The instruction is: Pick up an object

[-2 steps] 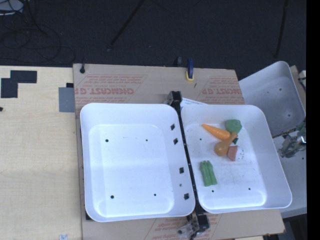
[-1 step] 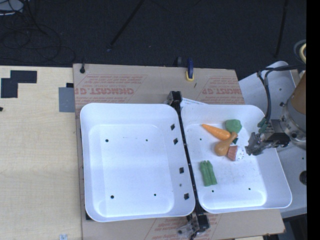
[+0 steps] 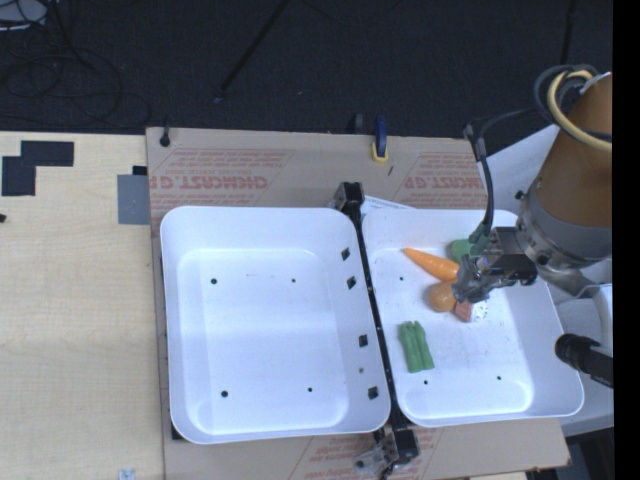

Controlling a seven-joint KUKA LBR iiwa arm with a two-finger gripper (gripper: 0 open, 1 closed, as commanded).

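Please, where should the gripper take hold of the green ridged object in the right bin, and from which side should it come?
Probably across the middle of the green ridged object, coming from straight above. It lies flat on the right bin floor, long and narrow, so the fingers should close over its short width. It lies apart from the orange carrot, with free space on both sides.

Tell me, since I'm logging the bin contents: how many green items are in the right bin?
2. A green bundle lies near the middle of the right bin; a second green item peeks out beside the gripper, behind the carrot. The arm may hide more.
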